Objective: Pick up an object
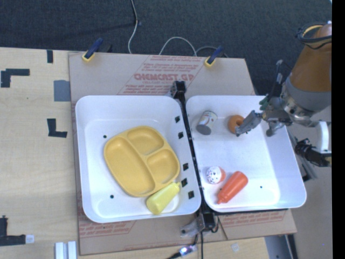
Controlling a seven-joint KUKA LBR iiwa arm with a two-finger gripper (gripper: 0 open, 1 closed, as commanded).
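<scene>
The right bin (pixel 280 169) holds a small orange ball (pixel 233 123) and a grey cup on its side (pixel 205 122) near its far edge. A white spotted ball (pixel 214 175) and an orange carrot (pixel 233 186) lie near its front edge. My gripper (pixel 258 127) hangs over the far right part of this bin, open, with nothing between its fingers. Its left finger (pixel 246 124) sits just right of the orange ball. The left bin (pixel 89 144) holds a yellow divided plate (pixel 141 159) and a yellow bottle-like object (pixel 163 197).
A black divider (pixel 186 139) with clips runs between the two bins. Both bins rest on a cardboard sheet (pixel 161 77) held by yellow-blue clamps at the back. A white cable (pixel 178 41) loops behind it. Bare white floor lies in the middle of the right bin.
</scene>
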